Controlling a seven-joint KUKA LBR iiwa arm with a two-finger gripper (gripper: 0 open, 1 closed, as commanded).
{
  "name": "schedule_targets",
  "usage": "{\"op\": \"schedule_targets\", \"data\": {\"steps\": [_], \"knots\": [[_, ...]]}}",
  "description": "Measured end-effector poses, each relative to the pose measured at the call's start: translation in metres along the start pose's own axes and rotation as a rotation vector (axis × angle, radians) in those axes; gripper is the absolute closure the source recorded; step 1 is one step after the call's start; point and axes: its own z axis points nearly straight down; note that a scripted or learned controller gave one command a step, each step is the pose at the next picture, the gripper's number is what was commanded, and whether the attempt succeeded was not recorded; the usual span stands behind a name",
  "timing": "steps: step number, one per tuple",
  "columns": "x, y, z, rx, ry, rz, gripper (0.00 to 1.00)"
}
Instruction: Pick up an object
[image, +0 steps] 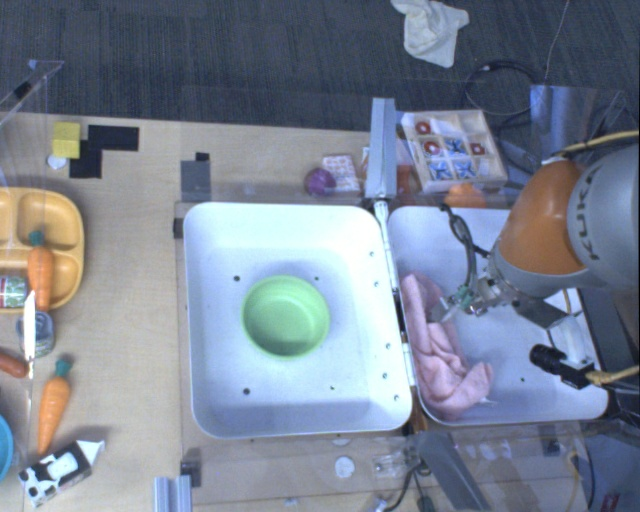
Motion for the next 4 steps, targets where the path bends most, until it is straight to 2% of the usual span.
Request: {"op": "schedule_targets", "data": {"steps": [1, 2, 3, 4], "knots": [[-0.059, 0.055, 0.003, 0.006, 0.0, 0.464, 0.0], [-0.019, 0.071, 0.003, 0.005, 0.0, 0.381, 0.0], [-0.004, 0.02, -0.009, 0.009, 0.003, 0.185, 0.0], [0.014, -0.037, -0.001, -0.003, -0.002, 0.182, 0.0]]}}
